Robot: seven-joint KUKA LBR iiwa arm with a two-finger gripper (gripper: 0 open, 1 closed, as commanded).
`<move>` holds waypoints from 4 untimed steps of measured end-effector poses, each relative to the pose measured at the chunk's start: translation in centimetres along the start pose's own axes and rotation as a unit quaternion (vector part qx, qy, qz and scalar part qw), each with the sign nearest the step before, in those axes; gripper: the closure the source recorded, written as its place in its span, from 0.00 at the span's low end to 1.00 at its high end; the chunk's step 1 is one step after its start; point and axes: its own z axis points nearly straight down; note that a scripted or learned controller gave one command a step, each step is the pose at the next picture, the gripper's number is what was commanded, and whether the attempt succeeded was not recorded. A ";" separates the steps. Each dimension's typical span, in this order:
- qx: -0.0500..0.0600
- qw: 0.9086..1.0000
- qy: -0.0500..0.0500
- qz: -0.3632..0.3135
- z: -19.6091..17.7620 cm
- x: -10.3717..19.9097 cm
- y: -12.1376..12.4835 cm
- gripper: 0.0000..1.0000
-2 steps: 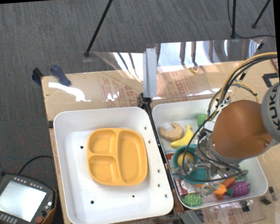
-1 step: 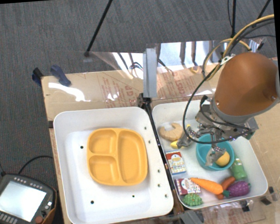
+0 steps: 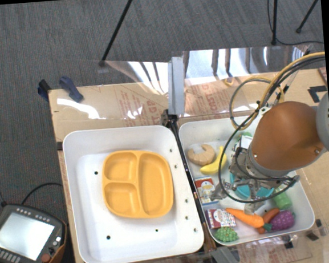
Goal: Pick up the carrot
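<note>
Carrot: your carrot lies flat near the front of the right bin, with its thin tip pointing left and its fat end to the right.
Neighbours: a small box touches the tip, a green bumpy toy sits just in front, and purple grapes lie just beside the fat end. You have little room on either side, so I think a grab at the middle is best.
Arm: your arm hangs over the right bin, a bit behind the carrot. It looks like it is there to come down on the toys.
Jaws: they sit under the wrist, so you cannot tell if they are apart or together. Nothing shows that the carrot is held.
Other toys: a bread roll and a banana lie further back, well out of your way.
Left bin: it holds a yellow plate with three parts. The plate is far from your carrot.
Counter: it carries both bins side by side.
</note>
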 end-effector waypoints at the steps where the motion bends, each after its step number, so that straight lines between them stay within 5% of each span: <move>1: 0.008 1.000 -0.007 -0.019 0.6 1.1 1.7 0.00; 2: -0.005 0.971 -0.001 -0.240 1.8 3.3 1.6 0.00; 3: -0.013 0.928 -0.002 -0.373 -2.4 2.5 -0.8 0.00; 4: -0.015 0.850 -0.004 -0.527 -0.5 3.2 2.4 0.00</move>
